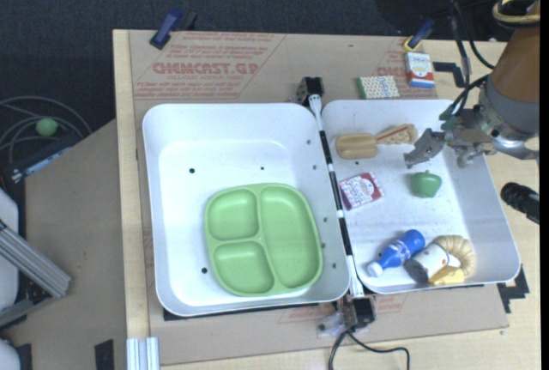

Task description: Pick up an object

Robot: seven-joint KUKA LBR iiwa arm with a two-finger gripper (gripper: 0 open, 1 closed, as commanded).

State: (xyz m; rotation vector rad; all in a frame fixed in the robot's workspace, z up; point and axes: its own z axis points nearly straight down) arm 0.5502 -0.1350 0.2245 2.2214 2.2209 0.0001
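Hovering: gripper (436,147) in right bin (480,222), just above green ball (424,184) | fingers spread, holding nothing | step: approach, grasp not yet made | next: likely lower straight around ball, then close.

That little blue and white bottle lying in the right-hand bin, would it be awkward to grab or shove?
Probably somewhat. The blue and white bottle lies on its side, so its rounded body may roll if nudged. It looks like small smooth plastic, likely light and a bit slippery. It rests close against the toy beside it, which may crowd the gripper.
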